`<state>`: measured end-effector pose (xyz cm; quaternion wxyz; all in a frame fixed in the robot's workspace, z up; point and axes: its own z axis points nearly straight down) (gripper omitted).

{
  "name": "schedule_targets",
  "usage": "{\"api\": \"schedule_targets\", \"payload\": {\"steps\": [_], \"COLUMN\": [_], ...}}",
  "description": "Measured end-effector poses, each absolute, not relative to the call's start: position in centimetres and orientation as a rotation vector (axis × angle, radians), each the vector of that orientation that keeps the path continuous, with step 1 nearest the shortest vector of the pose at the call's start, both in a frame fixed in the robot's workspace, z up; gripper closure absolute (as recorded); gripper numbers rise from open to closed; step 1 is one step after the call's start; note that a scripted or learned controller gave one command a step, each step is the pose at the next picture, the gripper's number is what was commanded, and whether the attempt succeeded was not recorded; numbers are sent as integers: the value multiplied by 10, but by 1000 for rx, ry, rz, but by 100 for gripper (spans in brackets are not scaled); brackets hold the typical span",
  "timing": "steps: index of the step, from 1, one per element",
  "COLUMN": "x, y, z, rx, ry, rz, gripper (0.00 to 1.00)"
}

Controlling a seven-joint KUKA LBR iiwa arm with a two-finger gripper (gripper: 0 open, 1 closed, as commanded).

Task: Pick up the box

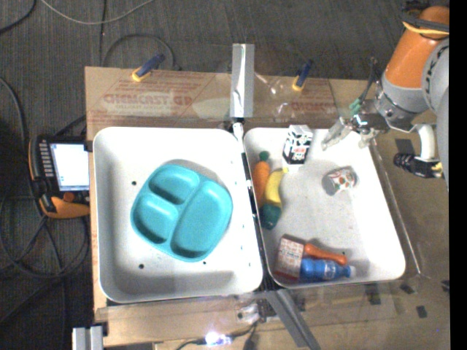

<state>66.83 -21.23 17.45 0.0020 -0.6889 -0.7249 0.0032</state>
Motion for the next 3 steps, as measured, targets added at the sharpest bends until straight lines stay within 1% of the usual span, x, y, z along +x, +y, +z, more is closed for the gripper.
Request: {"api": "schedule_targets", "payload": {"steps": [1, 2, 3], "x": [668, 611, 600], "y": [-224, -221, -224], "z": [237, 101, 117], "rx": [-1990, -1756, -1664], "ry": [-2432, -2603, -2664], "rz": [7, -6, 3], "gripper": [0, 0, 0]}}
